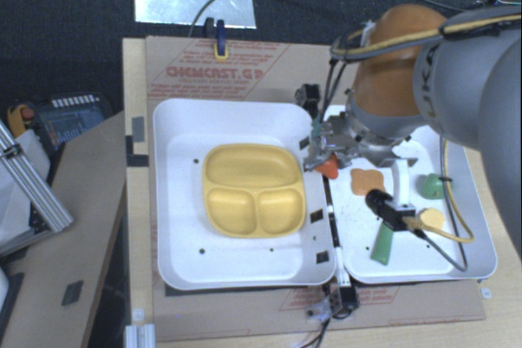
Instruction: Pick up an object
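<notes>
A small red-orange piece (328, 169) lies at the left edge of the right bin (477, 253), against the wall between the 2 bins. The gripper (320, 149) hangs directly over it, its tip at the piece's top. From this angle I cannot tell whether it is open or closed. Just to the right lies a flat orange piece (367, 180). Farther off are a green block (431, 187), a yellow piece (431, 218) and a green stick (381, 244). The left bin (175, 257) holds a yellow 3-compartment tray (251, 190).
</notes>
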`<action>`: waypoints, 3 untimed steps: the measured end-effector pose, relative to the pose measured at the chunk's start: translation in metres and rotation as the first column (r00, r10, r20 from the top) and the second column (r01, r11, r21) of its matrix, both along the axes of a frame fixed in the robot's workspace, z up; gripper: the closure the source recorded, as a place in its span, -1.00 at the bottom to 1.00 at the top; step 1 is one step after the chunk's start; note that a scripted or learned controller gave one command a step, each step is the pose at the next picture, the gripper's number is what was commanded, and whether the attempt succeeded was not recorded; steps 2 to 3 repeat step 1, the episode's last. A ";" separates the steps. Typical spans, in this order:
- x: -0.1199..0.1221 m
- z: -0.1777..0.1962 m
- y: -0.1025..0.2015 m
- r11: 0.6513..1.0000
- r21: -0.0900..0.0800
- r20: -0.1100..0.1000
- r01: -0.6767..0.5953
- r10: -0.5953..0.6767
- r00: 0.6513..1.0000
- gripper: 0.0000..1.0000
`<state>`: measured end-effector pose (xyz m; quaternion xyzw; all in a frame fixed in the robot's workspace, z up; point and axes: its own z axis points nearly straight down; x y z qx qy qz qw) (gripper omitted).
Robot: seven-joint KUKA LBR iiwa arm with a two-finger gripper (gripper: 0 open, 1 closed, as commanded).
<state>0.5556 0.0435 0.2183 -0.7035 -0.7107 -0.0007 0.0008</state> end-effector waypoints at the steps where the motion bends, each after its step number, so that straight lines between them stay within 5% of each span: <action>1: -0.010 0.005 0.059 1.000 0.000 0.001 -0.001 0.001 1.000 1.00; 3: -0.010 0.005 0.059 1.000 0.000 0.001 -0.001 0.001 1.000 1.00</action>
